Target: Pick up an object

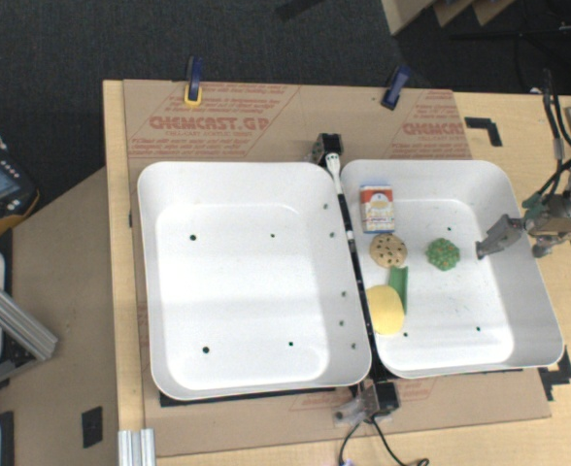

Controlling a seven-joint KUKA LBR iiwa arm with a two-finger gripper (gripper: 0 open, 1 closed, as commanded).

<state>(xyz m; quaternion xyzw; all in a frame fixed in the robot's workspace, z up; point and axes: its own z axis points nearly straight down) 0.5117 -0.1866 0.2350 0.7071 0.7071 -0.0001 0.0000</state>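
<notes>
The grey two-finger gripper (492,241), seemingly spread and gripping nothing, hovers at the right white bin (519,343)'s right rim; the green knobbly ball (443,254) lies just leftward.

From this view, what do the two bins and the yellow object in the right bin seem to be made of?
The left bin and right bin look like thin moulded plastic: smooth white, rounded corners, soft sheen. The yellow object seems to be toy food, probably matte plastic or foam; its even colour and rounded shape suggest this, but the view leaves it open.
</notes>
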